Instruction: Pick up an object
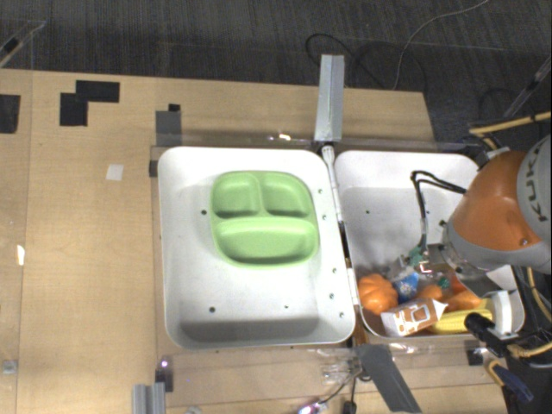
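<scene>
Low at the right of the frame, the end effector [429,267] is reaching down into the right bin [379,188], over a heap of things in the bin's lower corner; whether it is spread or pinching, I cannot tell. An orange ball [376,292] is lying at the heap's left, a white carton [412,319] just below it, a banana [466,322] to the right. A green tray [262,216] is sitting in the left bin [185,257] on the bench [78,257].
</scene>
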Robot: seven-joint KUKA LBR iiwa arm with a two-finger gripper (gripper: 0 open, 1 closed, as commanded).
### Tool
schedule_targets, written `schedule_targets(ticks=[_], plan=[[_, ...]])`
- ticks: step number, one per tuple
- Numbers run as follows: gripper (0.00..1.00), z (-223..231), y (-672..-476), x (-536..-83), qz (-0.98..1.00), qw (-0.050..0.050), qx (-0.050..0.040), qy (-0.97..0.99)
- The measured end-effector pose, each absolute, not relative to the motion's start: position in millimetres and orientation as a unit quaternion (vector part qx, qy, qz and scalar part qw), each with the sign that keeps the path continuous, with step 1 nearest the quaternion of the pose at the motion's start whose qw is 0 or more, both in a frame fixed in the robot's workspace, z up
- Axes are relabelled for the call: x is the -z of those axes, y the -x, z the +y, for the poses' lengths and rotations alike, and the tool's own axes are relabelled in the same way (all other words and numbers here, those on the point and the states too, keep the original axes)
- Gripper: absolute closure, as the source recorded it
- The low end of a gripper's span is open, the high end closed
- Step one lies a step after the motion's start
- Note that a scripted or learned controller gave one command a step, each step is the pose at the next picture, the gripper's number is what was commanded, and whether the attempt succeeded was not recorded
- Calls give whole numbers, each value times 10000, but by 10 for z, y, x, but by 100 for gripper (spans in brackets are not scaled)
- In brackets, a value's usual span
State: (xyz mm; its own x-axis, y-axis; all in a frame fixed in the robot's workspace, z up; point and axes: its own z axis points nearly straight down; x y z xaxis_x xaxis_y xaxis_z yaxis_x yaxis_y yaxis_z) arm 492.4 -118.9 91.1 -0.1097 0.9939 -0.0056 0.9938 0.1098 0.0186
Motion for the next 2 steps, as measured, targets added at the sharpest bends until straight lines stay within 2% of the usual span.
schedule_targets(ticks=[1,2], plan=[[100,-1165,-4952,-1026,7456,89,-81,-6663],[100,-470,-5198,-2187,7386,20,-21,-6741]])
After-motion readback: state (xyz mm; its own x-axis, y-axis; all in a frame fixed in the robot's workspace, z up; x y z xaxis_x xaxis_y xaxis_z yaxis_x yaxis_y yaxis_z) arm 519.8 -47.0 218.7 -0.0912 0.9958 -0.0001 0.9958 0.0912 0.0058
